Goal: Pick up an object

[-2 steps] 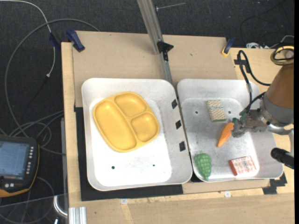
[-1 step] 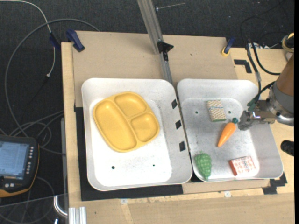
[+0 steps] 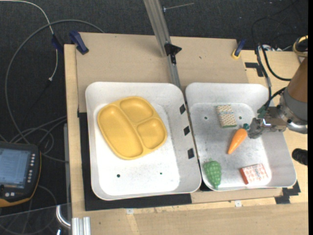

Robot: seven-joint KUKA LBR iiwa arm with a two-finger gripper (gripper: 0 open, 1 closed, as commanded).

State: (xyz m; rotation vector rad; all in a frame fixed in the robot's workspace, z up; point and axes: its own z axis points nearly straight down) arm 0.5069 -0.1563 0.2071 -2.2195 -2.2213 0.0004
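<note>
An orange toy carrot (image 3: 236, 140) lies tilted in the middle of the right bin (image 3: 210, 94). My gripper (image 3: 254, 129) is low over the bin's right side, right at the carrot's upper end, touching or nearly touching it. A pale patterned block (image 3: 226, 115) sits just up and left of the carrot. A green knobbly toy (image 3: 212, 173) rests at the bin's front left, and a red and white block (image 3: 254, 173) at its front right.
The left bin (image 3: 98, 180) holds a yellow divided plate (image 3: 131, 127). A metal post (image 3: 161, 28) slants up from between the two bins. Black cables (image 3: 266, 67) trail over the bench at the right, near the arm.
</note>
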